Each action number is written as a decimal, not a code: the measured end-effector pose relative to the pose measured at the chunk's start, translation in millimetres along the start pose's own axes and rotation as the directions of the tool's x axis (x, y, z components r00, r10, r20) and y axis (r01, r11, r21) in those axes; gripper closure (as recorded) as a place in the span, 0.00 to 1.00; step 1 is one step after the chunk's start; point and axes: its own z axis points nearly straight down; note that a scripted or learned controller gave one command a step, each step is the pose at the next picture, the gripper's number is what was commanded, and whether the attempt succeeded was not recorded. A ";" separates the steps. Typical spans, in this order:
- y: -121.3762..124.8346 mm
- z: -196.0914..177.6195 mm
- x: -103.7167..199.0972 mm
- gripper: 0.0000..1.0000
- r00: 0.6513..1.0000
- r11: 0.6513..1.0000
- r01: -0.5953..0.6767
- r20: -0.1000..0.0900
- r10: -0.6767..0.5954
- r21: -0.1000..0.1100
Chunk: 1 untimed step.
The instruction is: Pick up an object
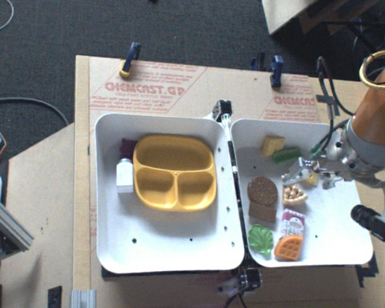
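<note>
We're looking at the gripper (pixel 300 171) hanging low over the right bin (pixel 333 246), just above the beige snack piece (pixel 295 194) and right next to the green pickle-like item (pixel 286 154). Can't tell how the jaws are standing, the metal bits are blurring together there. We're not seeing anything between them.

Right bin contents: yellow cheese wedge (pixel 272 144) toward the back, brown cookie (pixel 262 190) and a darker brown slab (pixel 263 212) on the left side, pink-and-white packet (pixel 293 223) in the middle, green leaf (pixel 261 239) and orange waffle (pixel 288 248) at the front edge, those two just beside each other.

Left bin (pixel 109 236) is carrying the yellow divided tray (pixel 174 172). A white bottle (pixel 125 175) is sitting against the tray's left edge, with a dark purple thing (pixel 128 145) just behind it.
</note>
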 end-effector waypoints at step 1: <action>2.4 -6.1 0.1 0.00 1.000 1.000 0.002 0.001 -0.002 -0.013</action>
